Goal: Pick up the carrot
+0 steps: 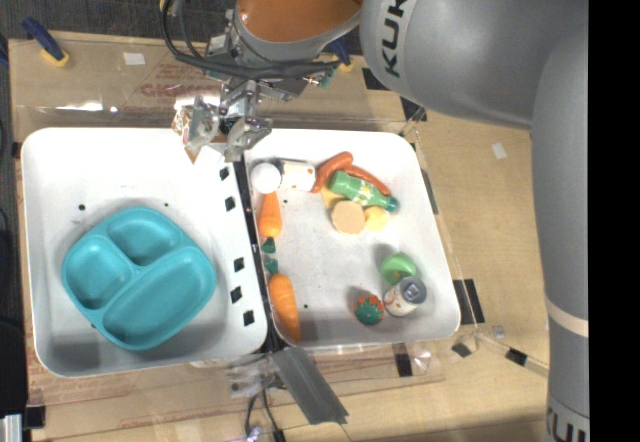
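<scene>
A wooden bench [90,70] under a clear sheet carries two shallow white bins side by side, seen from above at a slant. The left bin [60,160] holds a teal divided plate [140,275] low in its floor. Above the bins' shared wall, near their far edge, hangs the gripper [228,130] on the grey KUKA arm [470,20]; nothing can be seen in its grasp, and whether it is spread or closed cannot be told. Just inside the right bin [425,190], against its left wall, lie two orange carrot-like pieces: the upper carrot [270,214] sits nearer the gripper, directly toward the viewer from it and slightly right, its long axis running roughly along the wall, away from and toward the viewer. The lower carrot [283,305] lies farther down the same wall with a similar heading. Further right are an orange pepper-like piece [336,167], a green toy bottle [362,190], a tan round piece [348,218], a small green item [397,266] and a small can [405,295]. Judging from this, the coming move is a short travel toward the viewer and down.
</scene>
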Robot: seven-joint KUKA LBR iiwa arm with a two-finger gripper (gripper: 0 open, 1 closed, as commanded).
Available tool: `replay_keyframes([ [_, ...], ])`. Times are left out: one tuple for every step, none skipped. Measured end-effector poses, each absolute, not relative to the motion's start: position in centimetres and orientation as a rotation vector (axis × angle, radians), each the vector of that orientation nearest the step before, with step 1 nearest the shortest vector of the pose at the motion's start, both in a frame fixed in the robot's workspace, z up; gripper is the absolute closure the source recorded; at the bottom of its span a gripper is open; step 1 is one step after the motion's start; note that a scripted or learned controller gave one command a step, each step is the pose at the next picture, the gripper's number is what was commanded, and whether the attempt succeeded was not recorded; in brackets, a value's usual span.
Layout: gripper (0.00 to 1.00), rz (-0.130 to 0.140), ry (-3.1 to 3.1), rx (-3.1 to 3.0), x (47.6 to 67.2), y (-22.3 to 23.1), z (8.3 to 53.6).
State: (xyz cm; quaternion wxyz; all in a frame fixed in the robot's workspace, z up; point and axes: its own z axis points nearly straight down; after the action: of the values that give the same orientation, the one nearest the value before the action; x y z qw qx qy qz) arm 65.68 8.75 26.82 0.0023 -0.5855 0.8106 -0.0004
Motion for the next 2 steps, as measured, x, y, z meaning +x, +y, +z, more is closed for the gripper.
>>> replay_keyframes([
  [1.0, 0.001, 2.152, -2.288, 59.3, 9.8, 28.3],
  [1.0, 0.005, 1.652, -2.673, 62.2, 2.9, 24.4],
])
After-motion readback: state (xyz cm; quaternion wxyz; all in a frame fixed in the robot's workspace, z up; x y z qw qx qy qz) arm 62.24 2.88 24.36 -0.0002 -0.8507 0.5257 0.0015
